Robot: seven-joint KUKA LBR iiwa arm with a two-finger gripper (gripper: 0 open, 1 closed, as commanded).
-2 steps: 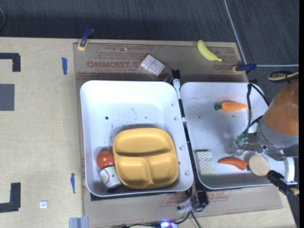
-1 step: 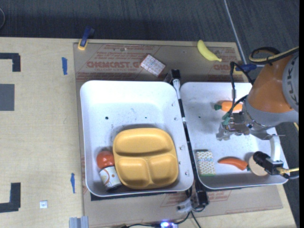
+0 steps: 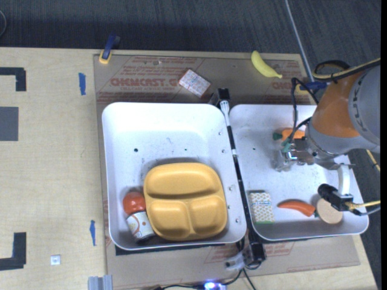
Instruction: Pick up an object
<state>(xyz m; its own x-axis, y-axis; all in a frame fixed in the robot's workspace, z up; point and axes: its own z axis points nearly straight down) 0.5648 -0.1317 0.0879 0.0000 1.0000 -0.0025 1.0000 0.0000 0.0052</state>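
Observation:
My gripper [image 3: 285, 159] hangs low over the upper middle of the right bin [image 3: 260, 122], and the grey and orange arm reaches in from the right. Just above it lies a small orange and green thing [image 3: 286, 135], partly hidden by the wrist. Nothing shows between the fingers. Along the front of the right bin lie a green patterned box [image 3: 260, 206], an orange pepper-like piece [image 3: 296, 207] and a tan round disc [image 3: 329, 214].
The left bin [image 3: 163, 122] holds a large yellow compartment tray [image 3: 184, 199], with a red-orange ball [image 3: 133, 202] and a small can [image 3: 139, 225] at its left. A yellow banana [image 3: 265, 65] and a patterned card [image 3: 193, 82] lie on the cardboard behind the bins.

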